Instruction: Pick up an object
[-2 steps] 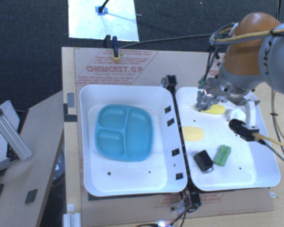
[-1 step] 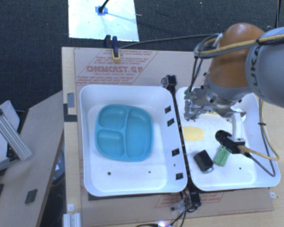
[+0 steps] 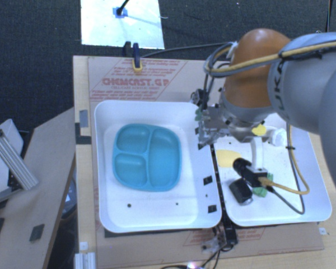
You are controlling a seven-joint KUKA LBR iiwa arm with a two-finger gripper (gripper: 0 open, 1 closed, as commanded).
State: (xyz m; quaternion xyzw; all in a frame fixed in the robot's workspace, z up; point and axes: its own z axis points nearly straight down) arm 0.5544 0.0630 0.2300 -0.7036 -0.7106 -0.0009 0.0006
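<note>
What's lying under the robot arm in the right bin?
A flat yellow piece shows on the right bin's floor, and a smaller yellow bit beside the arm. The arm covers the rest of both, so their full shapes are hidden.

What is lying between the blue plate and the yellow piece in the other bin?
Camera view: no object lies between the blue plate and the yellow piece, only the plate's bin wall and the bins' meeting rims.
</note>
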